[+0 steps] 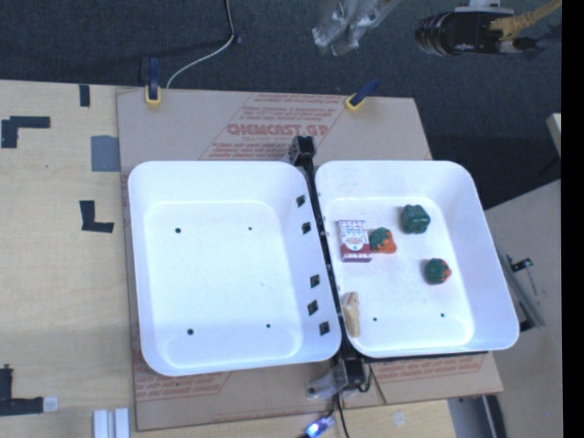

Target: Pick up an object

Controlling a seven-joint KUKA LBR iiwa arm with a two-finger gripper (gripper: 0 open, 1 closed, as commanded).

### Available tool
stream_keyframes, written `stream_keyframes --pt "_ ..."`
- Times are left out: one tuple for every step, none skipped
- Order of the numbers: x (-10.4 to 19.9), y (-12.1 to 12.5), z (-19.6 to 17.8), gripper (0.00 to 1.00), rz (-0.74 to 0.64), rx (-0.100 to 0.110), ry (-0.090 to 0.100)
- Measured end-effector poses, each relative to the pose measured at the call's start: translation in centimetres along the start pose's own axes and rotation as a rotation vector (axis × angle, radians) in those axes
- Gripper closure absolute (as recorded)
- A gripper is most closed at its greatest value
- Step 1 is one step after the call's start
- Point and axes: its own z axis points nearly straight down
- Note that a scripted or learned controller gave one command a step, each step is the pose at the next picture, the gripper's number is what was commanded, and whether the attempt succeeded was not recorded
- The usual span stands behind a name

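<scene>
though small, dark green object (415, 218)

A robotics lab: two shallow white plastic bins (137, 245) clamped onto a brown cardboard sheet (274, 130) on a pale wooden bench (55, 272), over dark blue carpet (109, 16).

Bright, even light falls from above; my two shallow white plastic bins (219, 176) glare almost featureless, and my hand (342, 26) looks motion-blurred.
</scene>
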Motion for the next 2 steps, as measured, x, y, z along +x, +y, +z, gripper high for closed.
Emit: stream_keyframes --pt "0.13 -0.01 -0.99 1.0 -0.002 0.0 0.0" --pt "0.26 -0.01 -1.95 1.0 -0.005 0.001 -0.001"
